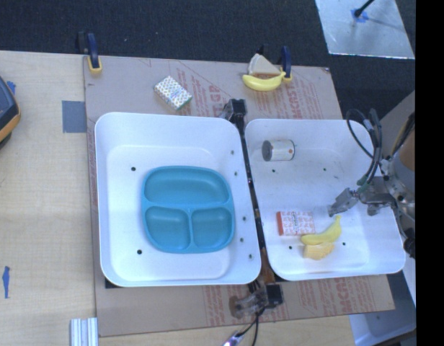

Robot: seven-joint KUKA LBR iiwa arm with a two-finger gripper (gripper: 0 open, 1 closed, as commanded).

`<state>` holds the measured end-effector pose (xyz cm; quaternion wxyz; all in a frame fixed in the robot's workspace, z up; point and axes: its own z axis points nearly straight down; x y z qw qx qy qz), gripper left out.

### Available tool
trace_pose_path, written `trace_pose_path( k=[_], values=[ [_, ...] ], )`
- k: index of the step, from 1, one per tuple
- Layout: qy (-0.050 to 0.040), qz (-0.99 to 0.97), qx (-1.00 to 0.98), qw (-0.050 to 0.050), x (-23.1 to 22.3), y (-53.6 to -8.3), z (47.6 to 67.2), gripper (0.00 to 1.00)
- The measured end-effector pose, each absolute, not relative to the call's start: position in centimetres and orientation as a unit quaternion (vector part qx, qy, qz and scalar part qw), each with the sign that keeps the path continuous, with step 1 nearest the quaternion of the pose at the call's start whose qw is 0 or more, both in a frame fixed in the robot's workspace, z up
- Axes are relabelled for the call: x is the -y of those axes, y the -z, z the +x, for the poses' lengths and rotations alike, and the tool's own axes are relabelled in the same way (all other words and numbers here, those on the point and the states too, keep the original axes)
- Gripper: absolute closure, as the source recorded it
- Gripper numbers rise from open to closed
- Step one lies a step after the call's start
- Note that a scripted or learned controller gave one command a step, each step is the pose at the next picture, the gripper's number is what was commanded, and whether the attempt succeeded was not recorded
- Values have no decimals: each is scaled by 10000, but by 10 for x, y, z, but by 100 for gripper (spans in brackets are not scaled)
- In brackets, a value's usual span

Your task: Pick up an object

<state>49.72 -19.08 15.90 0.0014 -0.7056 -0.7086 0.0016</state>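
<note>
Reaching in from three o'clock, the arm's jaws (346,202) hover low over the right bin (330,143), just above the tip of a yellow banana (321,238); whether they are spread or closed cannot be told. A red-patterned packet (295,222) lies touching the banana at nine o'clock, a grey cylinder (277,150) toward twelve. A blue divided plate (187,209) sits in the left bin (117,193).

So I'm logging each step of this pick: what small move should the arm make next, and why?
Probably ease the gripper down and slightly left onto the banana. It sits in the right bin just up and right of the banana's tip, nearer than the card or the cylinder, with nothing seen between its jaws.
</note>
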Motion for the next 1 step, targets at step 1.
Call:
trace_pose_path(
  k=[1],
  values=[
    [2,-7053,7089,-22,174,-100,477,0]
  ],
)
